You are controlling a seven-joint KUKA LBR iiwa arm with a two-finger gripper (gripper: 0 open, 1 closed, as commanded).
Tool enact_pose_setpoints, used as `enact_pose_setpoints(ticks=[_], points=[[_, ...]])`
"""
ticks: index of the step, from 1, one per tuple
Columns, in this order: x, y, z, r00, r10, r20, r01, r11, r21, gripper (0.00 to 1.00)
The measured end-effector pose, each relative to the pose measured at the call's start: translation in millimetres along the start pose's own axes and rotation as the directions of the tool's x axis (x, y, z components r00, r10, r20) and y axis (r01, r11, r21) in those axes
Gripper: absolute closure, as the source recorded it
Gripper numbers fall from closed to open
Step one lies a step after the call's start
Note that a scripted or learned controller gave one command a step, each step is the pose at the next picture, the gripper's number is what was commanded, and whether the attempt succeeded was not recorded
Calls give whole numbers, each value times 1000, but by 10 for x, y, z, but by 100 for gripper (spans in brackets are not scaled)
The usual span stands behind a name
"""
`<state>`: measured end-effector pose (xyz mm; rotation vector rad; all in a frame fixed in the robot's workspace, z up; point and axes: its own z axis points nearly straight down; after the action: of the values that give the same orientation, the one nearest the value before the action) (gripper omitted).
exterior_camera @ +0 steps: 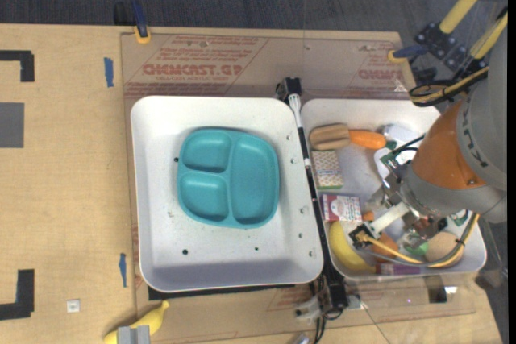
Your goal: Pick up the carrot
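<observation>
In the camera view, two shallow white bins are seen side by side on the desk, which is covered with tan board. The left bin carries a teal divided plate, lying flat near its middle. The right bin is crowded with small items.

The carrot is found in the far part of the right bin, lying roughly level with its orange body just beside a tan bread-like block on its left. A patterned card and a pink-printed packet are laid nearer the camera along the bin's left wall. A yellow banana-shaped item rests in the near left corner.

The arm, grey with an orange band, is reached in from the right and is lowered over the near half of the right bin. The end effector is placed among the clutter beside the yellow item, well apart from the carrot. Whether it is spread or pressed together cannot be told, since wiring and objects crowd around it.

A yellow object lies on the desk near the bottom edge.
</observation>
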<state>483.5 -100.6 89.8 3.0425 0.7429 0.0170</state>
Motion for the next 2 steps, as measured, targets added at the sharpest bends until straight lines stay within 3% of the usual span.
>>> enact_pose_setpoints(ticks=[1, 2], points=[[22, -20, 0, 970, 244, -4, -244, 970, -8, 0], [355, 789, 28, 972, 234, 8, -235, 972, 8, 0]])
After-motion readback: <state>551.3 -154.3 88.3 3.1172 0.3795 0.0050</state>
